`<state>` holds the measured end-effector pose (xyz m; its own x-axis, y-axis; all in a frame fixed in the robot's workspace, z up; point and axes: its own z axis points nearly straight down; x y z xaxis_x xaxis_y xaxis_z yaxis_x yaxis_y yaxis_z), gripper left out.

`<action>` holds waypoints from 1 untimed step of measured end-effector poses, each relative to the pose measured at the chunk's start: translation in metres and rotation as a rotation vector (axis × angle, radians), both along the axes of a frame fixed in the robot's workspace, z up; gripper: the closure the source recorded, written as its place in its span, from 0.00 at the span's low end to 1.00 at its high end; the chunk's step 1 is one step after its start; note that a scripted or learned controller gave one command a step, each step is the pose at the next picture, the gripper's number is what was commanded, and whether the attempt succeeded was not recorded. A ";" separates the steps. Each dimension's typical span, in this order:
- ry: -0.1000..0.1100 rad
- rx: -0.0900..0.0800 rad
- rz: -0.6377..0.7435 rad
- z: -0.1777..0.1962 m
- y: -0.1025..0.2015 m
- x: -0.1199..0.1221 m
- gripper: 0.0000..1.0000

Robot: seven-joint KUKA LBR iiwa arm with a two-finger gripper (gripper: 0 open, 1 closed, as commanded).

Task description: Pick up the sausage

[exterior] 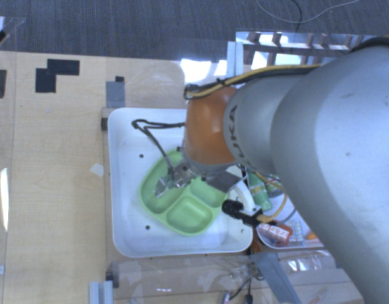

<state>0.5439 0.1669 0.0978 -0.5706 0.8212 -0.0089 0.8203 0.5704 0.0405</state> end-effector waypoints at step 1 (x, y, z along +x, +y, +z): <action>0.008 0.016 -0.500 -0.001 0.021 -0.019 0.00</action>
